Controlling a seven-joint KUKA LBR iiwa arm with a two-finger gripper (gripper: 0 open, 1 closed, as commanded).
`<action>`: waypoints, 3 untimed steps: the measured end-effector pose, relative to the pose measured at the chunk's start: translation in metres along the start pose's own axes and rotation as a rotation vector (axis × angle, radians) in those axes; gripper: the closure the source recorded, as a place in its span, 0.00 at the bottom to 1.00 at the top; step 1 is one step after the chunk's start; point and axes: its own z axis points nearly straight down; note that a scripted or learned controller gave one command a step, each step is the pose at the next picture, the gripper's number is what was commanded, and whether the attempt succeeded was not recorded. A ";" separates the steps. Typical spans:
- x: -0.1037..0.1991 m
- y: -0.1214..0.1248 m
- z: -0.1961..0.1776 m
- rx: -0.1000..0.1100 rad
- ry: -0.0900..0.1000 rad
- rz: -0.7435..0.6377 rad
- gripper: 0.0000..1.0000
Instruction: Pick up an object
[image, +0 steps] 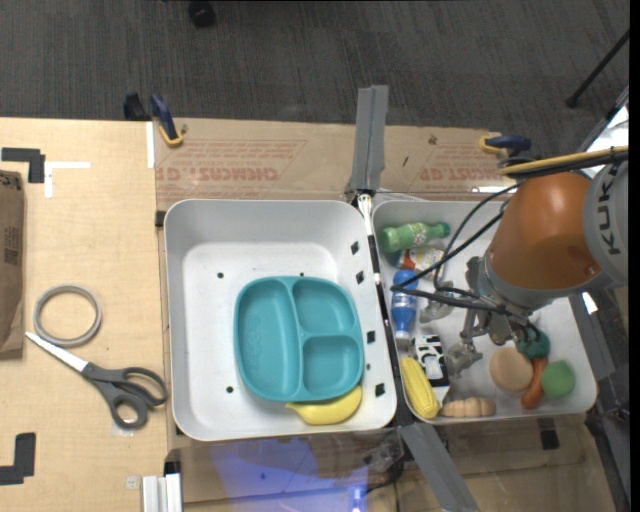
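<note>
This looks like a robotics lab or test bench. Two white bins (190, 300) sit on cardboard (260, 160) held by clamps (165, 118), beside a wooden bench top (80, 230) with scissors (105, 380) and a tape roll (67, 313). A grey-and-orange arm (545, 235) trails cables over toy food (415, 235), probably plastic.

Red lettering is running along the cardboard sheet (300, 160) lying behind the two bins in the upper middle of the frame; it is showing upside down and mirrored, and seems to be reading "CHEMICAL GP", though the letters are too faint to be sure. At the right edge of the frame, the grey arm (610, 225) is showing the dark letters "KU", the rest being cut off.
</note>
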 end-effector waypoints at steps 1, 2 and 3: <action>0.031 -0.001 -0.002 0.003 -0.011 -0.100 0.00; 0.003 -0.057 -0.041 0.000 -0.001 0.005 0.00; -0.055 -0.026 0.001 -0.001 -0.002 0.181 0.00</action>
